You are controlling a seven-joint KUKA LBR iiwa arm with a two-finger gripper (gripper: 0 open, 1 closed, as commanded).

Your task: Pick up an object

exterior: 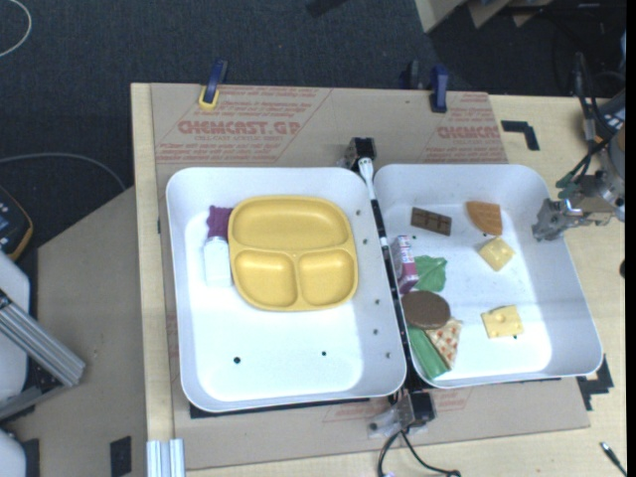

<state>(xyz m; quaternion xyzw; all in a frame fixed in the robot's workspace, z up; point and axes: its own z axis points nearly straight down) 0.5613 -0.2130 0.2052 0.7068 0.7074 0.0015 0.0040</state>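
Two shallow white bins sit side by side on a bench covered with brown printed cardboard [298, 117]. The left white bin [288, 371] holds a yellow plastic three-compartment tray [293, 251], with a small white bottle with a purple top [216, 246] lying just beside the tray's left edge. The right white bin [542, 336] holds the loose items: a dark brown chocolate bar [431, 222] and an orange-brown wedge [485, 217] near the far wall, a pale yellow block [496, 254] below the wedge, and a yellow cheese piece with holes [501, 322] nearer the front. Along that bin's left side lie a pink-labelled tube [405, 261], a green leafy piece [431, 270], a round brown patty [427, 309] and a pizza-like slice [444, 340], crowded together and partly overlapping. The grey two-finger gripper [550, 222] hangs over the right bin's right rim, apart from all items; whether it is wide or narrow cannot be told, and nothing shows in it.
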